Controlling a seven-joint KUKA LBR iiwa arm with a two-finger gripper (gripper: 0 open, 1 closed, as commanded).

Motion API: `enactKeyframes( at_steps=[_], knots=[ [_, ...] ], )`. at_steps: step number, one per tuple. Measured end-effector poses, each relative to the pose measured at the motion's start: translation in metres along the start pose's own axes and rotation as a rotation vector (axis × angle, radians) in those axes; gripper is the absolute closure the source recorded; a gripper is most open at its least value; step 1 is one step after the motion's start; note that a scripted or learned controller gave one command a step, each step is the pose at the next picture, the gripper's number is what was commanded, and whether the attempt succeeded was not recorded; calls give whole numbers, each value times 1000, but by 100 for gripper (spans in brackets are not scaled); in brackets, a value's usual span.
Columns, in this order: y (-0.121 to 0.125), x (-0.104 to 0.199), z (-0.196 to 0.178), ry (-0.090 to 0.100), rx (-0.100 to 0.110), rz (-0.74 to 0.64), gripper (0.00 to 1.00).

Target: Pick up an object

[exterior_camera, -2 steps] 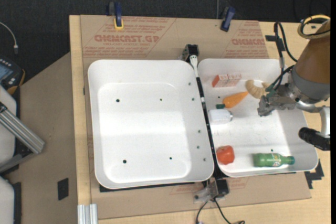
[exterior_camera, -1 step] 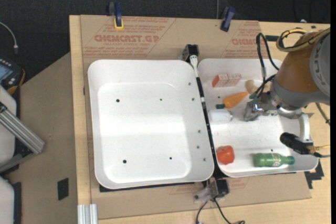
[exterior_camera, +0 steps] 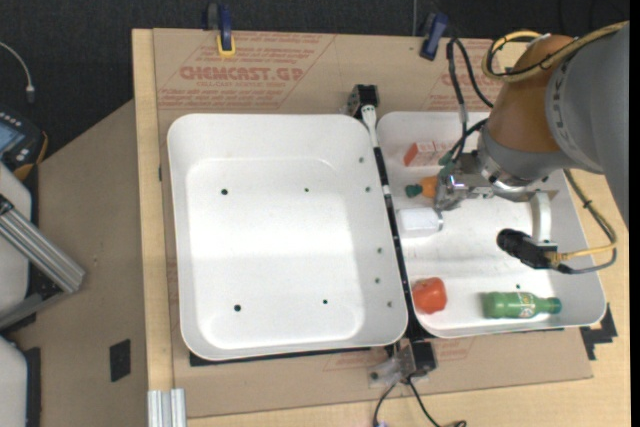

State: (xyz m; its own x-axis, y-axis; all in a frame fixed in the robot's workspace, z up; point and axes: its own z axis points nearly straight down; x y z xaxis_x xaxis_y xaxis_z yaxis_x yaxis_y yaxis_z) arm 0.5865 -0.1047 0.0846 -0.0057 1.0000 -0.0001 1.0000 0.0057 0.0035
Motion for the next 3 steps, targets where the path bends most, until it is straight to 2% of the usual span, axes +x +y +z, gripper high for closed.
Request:
enactKeyframes(
  at_steps=[1, 2, 3],
  knots=[
    [6, 51, -107, 1, -9, -1, 100],
    [3, 47, -100, 0, 4, 4, 0],
    [4, 47, -111, -1, 0, 3, 100]
  ],
)
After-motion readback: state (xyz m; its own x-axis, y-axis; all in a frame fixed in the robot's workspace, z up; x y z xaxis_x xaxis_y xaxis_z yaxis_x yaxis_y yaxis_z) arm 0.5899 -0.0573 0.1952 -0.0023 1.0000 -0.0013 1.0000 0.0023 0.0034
